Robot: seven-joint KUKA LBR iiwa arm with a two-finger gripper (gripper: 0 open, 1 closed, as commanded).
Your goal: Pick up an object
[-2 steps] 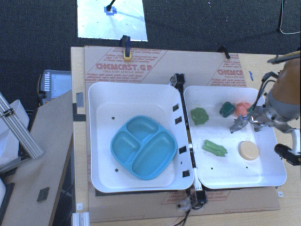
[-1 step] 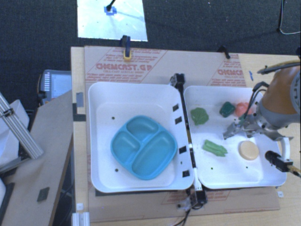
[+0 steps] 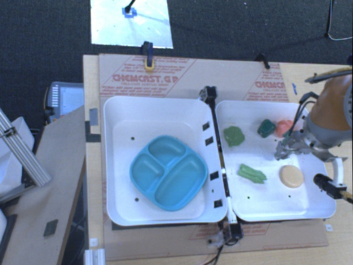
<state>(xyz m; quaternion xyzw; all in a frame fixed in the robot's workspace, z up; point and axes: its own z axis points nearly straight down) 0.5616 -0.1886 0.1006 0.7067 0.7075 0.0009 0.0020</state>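
The right bin holds several small items. A green lumpy piece lies near its left wall. A dark teal piece sits beside a salmon-pink piece at the back. Toward the front lie a light green elongated piece and a tan round piece. My gripper hangs low over the bin floor, between the salmon-pink piece and the tan round piece, just up and left of the latter. Nothing shows between its tips.
The left bin holds a blue divided plate. A black-clipped divider separates the two bins. The grey arm with its orange band comes in over the right bin's right edge.
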